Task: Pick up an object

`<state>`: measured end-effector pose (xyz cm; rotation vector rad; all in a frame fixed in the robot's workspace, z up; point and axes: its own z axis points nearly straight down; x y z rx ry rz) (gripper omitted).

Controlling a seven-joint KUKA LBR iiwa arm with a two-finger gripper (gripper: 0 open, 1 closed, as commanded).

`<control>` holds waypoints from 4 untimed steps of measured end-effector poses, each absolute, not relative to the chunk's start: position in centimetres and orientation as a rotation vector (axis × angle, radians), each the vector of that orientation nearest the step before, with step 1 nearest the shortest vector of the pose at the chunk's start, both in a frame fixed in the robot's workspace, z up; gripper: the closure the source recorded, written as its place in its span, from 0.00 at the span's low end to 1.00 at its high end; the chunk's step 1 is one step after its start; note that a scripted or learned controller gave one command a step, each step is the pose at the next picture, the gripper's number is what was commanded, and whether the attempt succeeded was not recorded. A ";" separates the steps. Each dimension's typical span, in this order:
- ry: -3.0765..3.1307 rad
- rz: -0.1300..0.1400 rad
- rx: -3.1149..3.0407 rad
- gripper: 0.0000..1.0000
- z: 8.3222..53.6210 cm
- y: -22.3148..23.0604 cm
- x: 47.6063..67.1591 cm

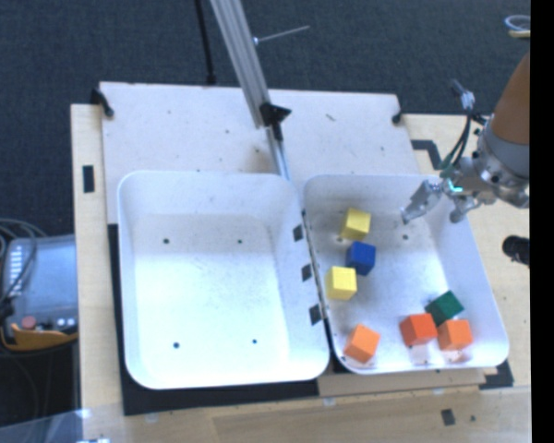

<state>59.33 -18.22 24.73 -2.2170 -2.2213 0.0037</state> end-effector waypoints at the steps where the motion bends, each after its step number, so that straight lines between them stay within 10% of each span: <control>1: -2.225 0.000 -2.219 0.00 25.0 -18.2 59.4; 4: -2.218 0.000 -2.227 0.00 12.1 -18.7 58.7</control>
